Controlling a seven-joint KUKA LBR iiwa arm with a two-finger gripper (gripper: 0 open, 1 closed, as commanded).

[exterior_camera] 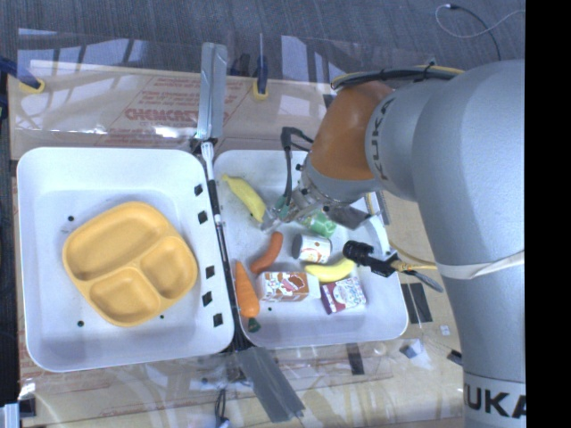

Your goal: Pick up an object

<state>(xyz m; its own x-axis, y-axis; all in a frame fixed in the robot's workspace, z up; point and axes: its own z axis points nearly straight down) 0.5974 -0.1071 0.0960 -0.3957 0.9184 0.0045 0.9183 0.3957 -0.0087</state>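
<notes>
My gripper (pixel 284 209) hangs low over the upper middle of the right bin (pixel 384 324), under the orange band of the arm. A yellow banana (pixel 245 196) lies just to its left, and a red-orange sausage (pixel 267 251) lies just below it. A small white and green can (pixel 313 248) and a green item (pixel 321 226) sit to its lower right. The view does not show anything held in the gripper.
The right bin also holds a carrot (pixel 247 291) by its left wall, a second banana (pixel 330 270), a white carton with red print (pixel 284 285) and a dark red carton (pixel 343 295). A yellow divided plate (pixel 129 261) lies in the left bin (pixel 40 328).
</notes>
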